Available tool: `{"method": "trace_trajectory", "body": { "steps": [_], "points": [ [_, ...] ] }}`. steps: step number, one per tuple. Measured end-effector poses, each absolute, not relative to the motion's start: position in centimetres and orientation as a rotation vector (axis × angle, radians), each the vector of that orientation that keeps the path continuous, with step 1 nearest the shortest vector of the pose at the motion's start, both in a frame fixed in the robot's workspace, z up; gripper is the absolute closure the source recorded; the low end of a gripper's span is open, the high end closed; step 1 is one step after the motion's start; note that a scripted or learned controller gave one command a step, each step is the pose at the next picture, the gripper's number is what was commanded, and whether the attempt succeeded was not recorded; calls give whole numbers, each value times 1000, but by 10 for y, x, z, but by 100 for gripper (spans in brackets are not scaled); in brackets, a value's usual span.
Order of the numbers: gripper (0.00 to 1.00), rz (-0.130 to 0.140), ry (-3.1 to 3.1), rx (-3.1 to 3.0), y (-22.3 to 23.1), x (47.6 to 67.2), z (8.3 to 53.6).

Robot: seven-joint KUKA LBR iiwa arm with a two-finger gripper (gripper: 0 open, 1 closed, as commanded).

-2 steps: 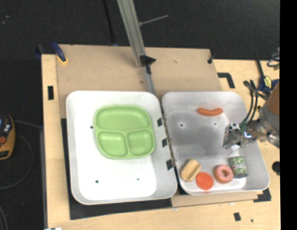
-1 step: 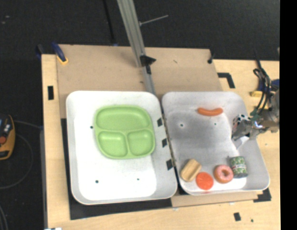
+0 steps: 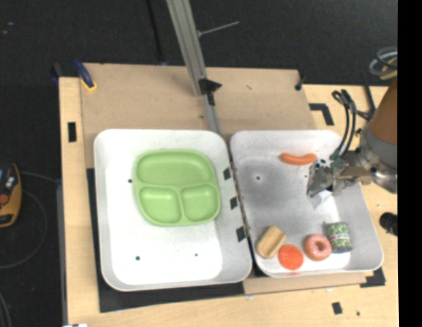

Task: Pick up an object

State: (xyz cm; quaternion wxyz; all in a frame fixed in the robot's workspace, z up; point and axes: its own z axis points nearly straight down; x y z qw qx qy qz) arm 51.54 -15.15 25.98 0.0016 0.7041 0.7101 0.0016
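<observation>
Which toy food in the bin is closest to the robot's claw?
The orange hot dog, alone near the top of the right bin, just left of the gripper. The bread, tomato and pink donut cluster at the bottom edge.

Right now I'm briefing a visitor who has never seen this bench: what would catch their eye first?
Probably the green divided plate, lying alone in the left bin. Next, the bright cluster along the right bin's near edge: a tan block, an orange-red round piece, a pink doughnut and a small green can, with an orange sausage farther back. The gripper hangs over that bin's right side.
</observation>
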Motion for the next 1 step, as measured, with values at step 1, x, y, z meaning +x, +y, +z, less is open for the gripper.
{"method": "trace_trajectory", "body": {
  "steps": [1],
  "points": [
    [100, 2, 2228, 2214, -105, 517, 250]
  ]
}}
